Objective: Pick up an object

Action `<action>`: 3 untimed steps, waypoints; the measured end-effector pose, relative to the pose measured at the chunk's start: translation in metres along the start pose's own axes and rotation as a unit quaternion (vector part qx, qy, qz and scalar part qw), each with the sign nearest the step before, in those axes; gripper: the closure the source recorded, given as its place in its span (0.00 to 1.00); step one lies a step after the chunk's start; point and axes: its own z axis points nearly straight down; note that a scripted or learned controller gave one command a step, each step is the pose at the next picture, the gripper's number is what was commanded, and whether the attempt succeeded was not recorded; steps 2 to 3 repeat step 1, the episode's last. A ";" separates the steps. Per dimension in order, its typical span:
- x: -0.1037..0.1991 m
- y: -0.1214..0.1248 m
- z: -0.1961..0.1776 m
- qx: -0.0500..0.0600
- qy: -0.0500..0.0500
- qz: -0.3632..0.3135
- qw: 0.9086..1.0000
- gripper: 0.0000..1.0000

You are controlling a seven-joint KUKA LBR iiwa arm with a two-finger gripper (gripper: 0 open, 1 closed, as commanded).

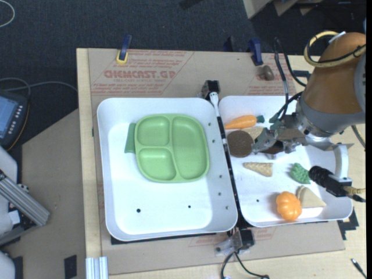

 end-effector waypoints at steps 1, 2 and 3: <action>-0.005 -0.004 -0.014 -0.003 -0.001 0.000 1.000 1.00; -0.005 -0.004 -0.014 -0.003 -0.001 0.000 1.000 1.00; -0.005 -0.004 -0.014 -0.003 -0.001 0.000 1.000 1.00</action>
